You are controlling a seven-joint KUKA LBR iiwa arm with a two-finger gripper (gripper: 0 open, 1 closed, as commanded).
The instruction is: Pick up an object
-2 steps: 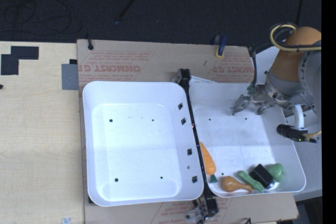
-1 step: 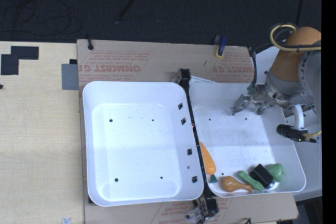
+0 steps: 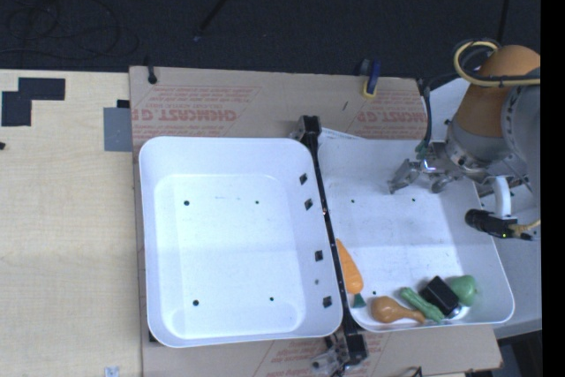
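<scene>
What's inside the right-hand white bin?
Along the right bin's near edge lie an orange carrot-like piece, a tan gourd-shaped piece, green pieces and a black block. The block covers part of the green.

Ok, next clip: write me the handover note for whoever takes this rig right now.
Gripper: over the upper part of the right bin, fingers spread, nothing between them.
Things: all in the right bin's near edge. Orange carrot against the divider; tan gourd-shaped piece; green piece; black block lying over it; green round piece by the corner.
Left bin: white floor with a few dark dots.
Done: no pick so far, all things still lie in the bin.
Left: move the gripper toward the near edge, close on one thing, lift it. The carrot lies a little apart from the cluster, so it probably makes the easier target.
</scene>
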